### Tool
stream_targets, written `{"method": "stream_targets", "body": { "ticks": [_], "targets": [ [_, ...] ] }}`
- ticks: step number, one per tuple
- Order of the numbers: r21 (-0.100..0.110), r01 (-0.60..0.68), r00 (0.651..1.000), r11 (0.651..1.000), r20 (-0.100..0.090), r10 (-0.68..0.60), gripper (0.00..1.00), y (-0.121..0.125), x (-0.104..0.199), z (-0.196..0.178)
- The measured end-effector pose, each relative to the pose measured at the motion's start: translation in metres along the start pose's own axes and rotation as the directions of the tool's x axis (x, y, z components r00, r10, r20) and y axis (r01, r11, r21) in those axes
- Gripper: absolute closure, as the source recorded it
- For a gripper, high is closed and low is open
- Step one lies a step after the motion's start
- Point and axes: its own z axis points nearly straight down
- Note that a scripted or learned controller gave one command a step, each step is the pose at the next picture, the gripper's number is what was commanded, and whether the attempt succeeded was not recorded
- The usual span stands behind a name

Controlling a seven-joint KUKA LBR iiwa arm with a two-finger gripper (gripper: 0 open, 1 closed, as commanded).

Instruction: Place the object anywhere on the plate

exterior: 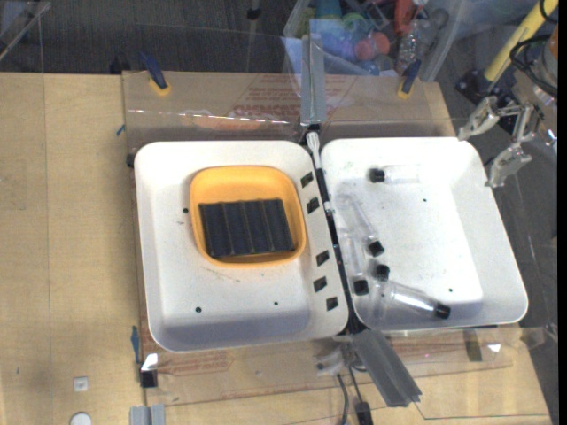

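An orange plate (245, 186) lies in the left bin (164, 282). A black ridged rectangular object (245, 227) rests flat on the plate and covers most of its middle. My gripper (496, 142) hangs at the far right, just past the upper right corner of the right bin (461, 228). Its two metal fingers (479, 117) stand apart with nothing between them. It is far from the plate and from the black object.
Several clear tubes with black caps lie in the right bin: one near the top (390, 175), others along its left side (365, 242), one at the bottom (415, 301). A ridge with black tabs (319, 237) divides the bins. A clear box of toys (372, 11) stands behind.
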Motion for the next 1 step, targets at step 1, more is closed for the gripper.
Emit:
{"method": "stream_targets", "body": {
  "ticks": [1],
  "targets": [
    [-0.006, 0.274, 0.962, 0.962, -0.005, -0.274, 0.0, 0.0013, 0.0003, 0.0103]
  ]
}}
